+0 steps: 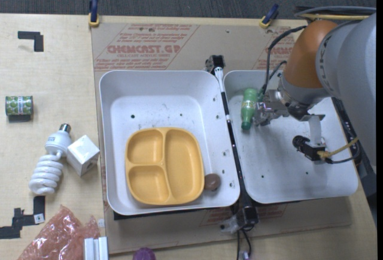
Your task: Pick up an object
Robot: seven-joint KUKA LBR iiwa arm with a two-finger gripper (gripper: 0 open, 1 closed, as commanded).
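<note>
grey arm (pixel 335 55) from the right, wrist low, gripper (pixel 261 114) pointing left

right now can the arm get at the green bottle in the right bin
Probably yes: the hand is already beside the green bottle in the right bin, and nothing lies between them.

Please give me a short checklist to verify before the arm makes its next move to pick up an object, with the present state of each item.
1. Target in reach: green bottle lies in the right bin, near its left wall. Ok.
2. Gripper at the target: it is right beside the bottle. Ok.
3. Bottle between the fingers: hidden from this angle. Cannot tell.
4. Bottle lifted off the bin floor: cannot tell.
5. Room around the bottle: the wall is close on its left. Not ok for a wide approach.
6. Left bin things away from the move: yellow plate and small brown object lie apart. Ok.
</note>
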